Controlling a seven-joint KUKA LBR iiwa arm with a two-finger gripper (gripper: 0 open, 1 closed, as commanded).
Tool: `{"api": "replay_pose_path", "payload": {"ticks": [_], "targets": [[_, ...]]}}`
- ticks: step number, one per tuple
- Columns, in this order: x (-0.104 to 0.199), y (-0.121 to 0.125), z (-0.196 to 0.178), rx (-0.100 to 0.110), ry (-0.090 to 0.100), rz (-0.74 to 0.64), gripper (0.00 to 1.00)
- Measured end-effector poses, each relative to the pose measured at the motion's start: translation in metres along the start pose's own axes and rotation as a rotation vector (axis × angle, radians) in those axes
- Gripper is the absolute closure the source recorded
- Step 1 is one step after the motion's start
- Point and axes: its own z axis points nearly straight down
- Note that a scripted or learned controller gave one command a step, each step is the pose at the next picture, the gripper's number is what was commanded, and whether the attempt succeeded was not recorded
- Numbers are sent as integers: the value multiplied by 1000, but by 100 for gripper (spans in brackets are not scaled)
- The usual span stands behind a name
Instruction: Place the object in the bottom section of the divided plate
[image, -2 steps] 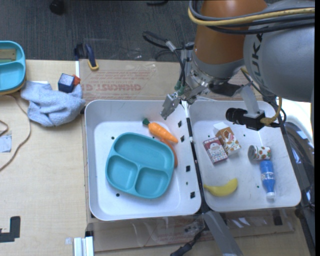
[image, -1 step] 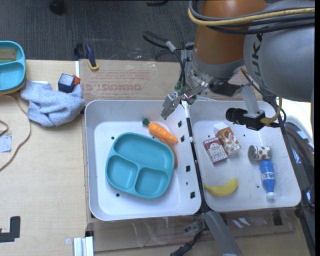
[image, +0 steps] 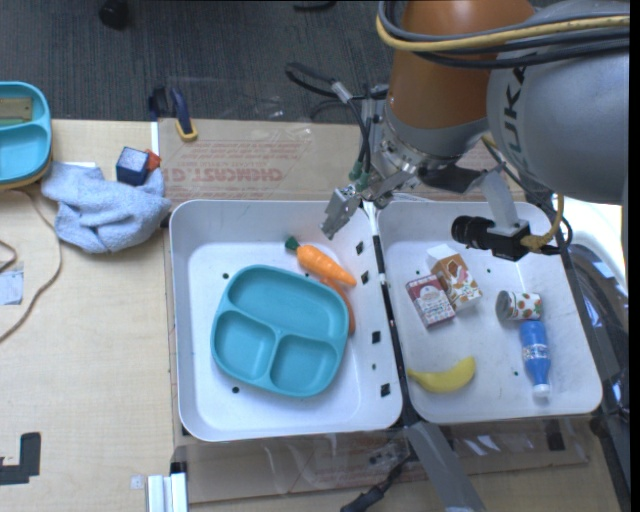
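The divided plate (image: 281, 343) in the left bin (image: 200, 400) has nothing in any section, so the placing is undone. The carrot (image: 326, 265) lies just beyond the plate's far edge. The gripper (image: 345, 208) hangs over the bin's far right corner, fingers apart, holding nothing.

Orange carrot (image: 326, 264) lying tilted beside teal divided plate's (image: 280, 330) upper right rim, left bin

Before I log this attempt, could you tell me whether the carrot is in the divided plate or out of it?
Out. The carrot lies on the floor of the left bin, against the upper right rim of the divided plate; the plate's compartments hold nothing.
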Motion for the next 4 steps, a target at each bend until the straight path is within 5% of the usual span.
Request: {"api": "replay_pose_path", "payload": {"ticks": [4], "targets": [[0, 0, 0, 0, 0, 0, 0]]}}
